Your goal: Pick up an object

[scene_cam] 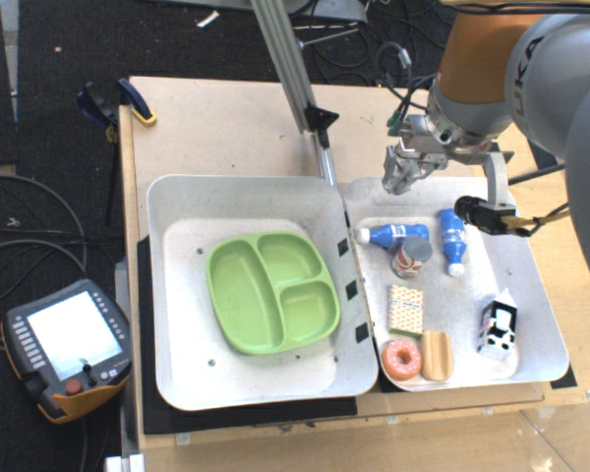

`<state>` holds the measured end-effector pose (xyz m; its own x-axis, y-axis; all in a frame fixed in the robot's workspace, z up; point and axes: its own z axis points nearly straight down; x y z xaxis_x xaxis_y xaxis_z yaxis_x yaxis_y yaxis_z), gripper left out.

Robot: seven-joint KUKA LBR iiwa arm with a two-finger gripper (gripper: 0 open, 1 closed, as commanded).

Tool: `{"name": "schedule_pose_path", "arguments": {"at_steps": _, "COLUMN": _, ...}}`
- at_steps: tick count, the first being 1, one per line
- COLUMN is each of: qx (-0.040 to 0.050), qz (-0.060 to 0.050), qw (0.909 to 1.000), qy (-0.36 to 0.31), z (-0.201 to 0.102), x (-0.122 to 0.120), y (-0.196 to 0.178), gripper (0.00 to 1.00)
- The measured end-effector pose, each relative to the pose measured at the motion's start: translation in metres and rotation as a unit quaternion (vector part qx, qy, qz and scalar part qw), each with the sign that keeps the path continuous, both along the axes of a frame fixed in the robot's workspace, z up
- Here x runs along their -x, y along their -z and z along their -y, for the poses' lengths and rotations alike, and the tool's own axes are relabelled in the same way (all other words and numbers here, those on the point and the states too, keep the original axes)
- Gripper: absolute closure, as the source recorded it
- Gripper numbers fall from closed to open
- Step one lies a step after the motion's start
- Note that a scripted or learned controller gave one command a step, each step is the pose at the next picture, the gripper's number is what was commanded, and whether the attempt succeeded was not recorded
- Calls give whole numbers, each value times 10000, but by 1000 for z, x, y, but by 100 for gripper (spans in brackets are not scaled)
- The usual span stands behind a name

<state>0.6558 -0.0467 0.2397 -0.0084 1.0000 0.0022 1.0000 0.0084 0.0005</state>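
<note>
My gripper (pixel 402 178) hangs over the far left corner of the right bin (pixel 531 273), above and just behind the objects, with nothing seen in it. Below it a blue and white bottle (pixel 393 234) lies on its side. A second blue bottle (pixel 452 242) lies to its right, and a small brown and grey cup (pixel 410 255) sits between them. Nearer the front are a checkered wafer (pixel 405 308), a pink donut (pixel 402 359), a tan bun (pixel 436 354) and a black-and-white carton (pixel 498 329).
The left bin (pixel 177 224) holds a green divided plate (pixel 272 291). A slanted metal pole (pixel 290 57) ends at the bins' shared far edge, close to the left of the gripper. A teach pendant (pixel 67 347) lies off the bench at lower left.
</note>
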Motion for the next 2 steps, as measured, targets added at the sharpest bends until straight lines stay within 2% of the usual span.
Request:
{"name": "schedule_pose_path", "arguments": {"at_steps": 1, "qx": 3, "qz": -4, "qw": 10000, "qy": -2, "z": -56, "x": 10, "y": -9, "gripper": 100}}
{"name": "schedule_pose_path", "arguments": {"at_steps": 2, "qx": 5, "qz": -14, "qw": 10000, "qy": 1, "z": -109, "x": 15, "y": 6, "gripper": 100}}
